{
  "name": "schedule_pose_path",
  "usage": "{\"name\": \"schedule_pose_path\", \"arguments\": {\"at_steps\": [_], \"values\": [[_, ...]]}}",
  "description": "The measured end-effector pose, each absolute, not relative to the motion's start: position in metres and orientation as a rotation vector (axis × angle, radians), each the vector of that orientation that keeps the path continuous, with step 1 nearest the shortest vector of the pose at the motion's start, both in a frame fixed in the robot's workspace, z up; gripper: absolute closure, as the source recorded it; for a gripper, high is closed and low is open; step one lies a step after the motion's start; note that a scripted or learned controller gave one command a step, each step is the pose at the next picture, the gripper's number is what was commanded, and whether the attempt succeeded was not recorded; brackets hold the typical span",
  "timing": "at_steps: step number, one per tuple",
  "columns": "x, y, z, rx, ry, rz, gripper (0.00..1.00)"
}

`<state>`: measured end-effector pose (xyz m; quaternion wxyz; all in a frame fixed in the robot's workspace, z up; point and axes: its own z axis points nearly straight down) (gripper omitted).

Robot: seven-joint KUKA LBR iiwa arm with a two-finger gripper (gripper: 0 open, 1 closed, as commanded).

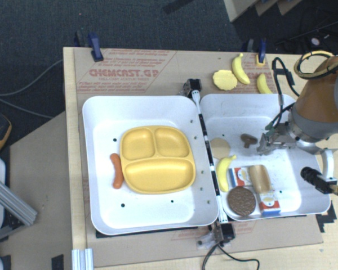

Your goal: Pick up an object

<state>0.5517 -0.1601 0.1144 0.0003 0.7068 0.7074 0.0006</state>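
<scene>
Taking the shallow white right-hand bin point(287, 108) as the landmark, its near edge holds a round dark-brown ribbed disc point(241, 201) beside a red, white and blue flat packet point(268, 203) with a tan bread-roll-shaped toy point(259, 178) lying on it, and a small yellow plastic banana point(223, 172) rests against the bin's left wall, just nearer than a pale beige disc point(219, 147). Farther in, toward the bin's middle, the grey arm's two-finger gripper point(266, 144) hangs low next to a small brown lump point(248, 140), though whether it is spread or closed I cannot tell. Left of that bin sit a yellow three-compartment plastic tray point(156, 159) and an orange sausage-shaped toy point(117, 170), while beyond its far rim lie a yellow wavy chip-like piece point(225, 80) and two more yellow bananas point(240, 69).
</scene>
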Motion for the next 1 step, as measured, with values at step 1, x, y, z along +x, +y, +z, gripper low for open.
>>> {"name": "schedule_pose_path", "arguments": {"at_steps": [1], "values": [[0.5514,-0.1600,0.1137,2.221,2.222,0.001,0.00]]}}
